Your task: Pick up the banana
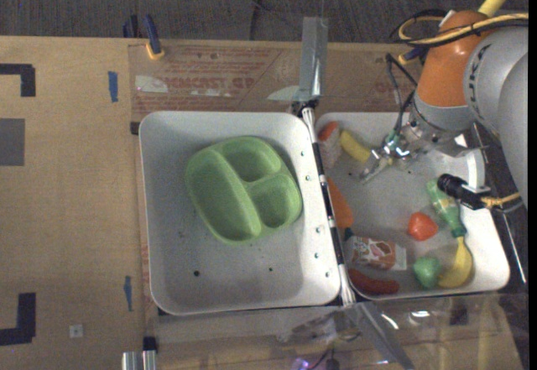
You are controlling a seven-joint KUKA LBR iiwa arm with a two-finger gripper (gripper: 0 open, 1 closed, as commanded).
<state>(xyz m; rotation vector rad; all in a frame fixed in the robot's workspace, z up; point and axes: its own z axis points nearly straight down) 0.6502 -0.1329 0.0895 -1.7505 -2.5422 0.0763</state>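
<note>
The banana (457, 263) is yellow and curved, lying in the front right corner of the right bin (482, 160), next to a green pepper (426, 270). My gripper (374, 167) hangs over the back left part of that bin, far from the banana. Its fingers point down-left and stand open with nothing between them. A small yellow piece (354, 145) lies just left of the fingertips.
The right bin also holds a red tomato-like piece (422, 226), a green bottle (445, 207), a printed packet (373, 252), a red sausage shape (375, 283) and an orange carrot (340, 205) along the divider. In the left bin (168, 259) sits a green divided plate (243, 188).
</note>
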